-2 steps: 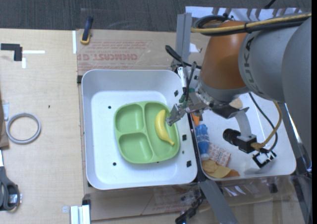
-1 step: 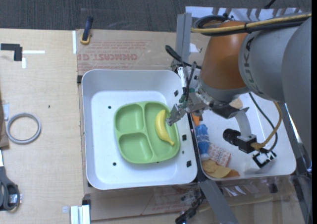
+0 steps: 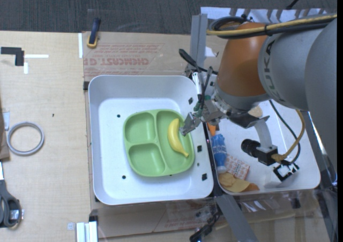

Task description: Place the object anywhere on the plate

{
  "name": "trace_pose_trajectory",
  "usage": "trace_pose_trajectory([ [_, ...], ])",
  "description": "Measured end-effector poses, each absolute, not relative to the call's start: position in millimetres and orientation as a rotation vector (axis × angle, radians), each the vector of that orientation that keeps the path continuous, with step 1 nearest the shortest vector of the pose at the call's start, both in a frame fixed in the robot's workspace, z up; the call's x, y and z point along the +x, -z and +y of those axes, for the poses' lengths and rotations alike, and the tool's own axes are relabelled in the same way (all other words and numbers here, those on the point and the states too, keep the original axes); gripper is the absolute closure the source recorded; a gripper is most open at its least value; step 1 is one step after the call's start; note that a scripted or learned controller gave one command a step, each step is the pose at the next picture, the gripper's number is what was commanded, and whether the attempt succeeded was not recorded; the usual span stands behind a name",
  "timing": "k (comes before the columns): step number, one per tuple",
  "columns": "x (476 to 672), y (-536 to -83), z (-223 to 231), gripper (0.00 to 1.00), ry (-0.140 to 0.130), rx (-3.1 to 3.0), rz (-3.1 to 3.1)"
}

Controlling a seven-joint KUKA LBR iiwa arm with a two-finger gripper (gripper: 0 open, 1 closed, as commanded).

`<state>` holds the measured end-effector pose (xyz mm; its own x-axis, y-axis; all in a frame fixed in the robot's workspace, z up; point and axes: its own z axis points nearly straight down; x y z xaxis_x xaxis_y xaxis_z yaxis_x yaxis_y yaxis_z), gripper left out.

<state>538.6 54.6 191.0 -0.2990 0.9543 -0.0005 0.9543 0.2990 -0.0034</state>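
My gripper hung low over the left bin, right at the top end of the banana; I could not tell if it had a grip on the banana or not. The banana was yellow and curved; it lay on the green plate, in the long part on the plate's right side. The plate had three parts, and the other two had no food in them; it sat in the middle of the left bin. My big grey arm came in from the right, with its orange band above the wrist. In the right bin lay a blue bottle, a red and white packet and some tan round things near the front. On the wood bench far to the left sat a grey ring.
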Motion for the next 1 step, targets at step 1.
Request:
trace_pose_trajectory([
  [1,538.6,-191.0,54.6,0.00,-0.005,-1.859,-2.531],
])
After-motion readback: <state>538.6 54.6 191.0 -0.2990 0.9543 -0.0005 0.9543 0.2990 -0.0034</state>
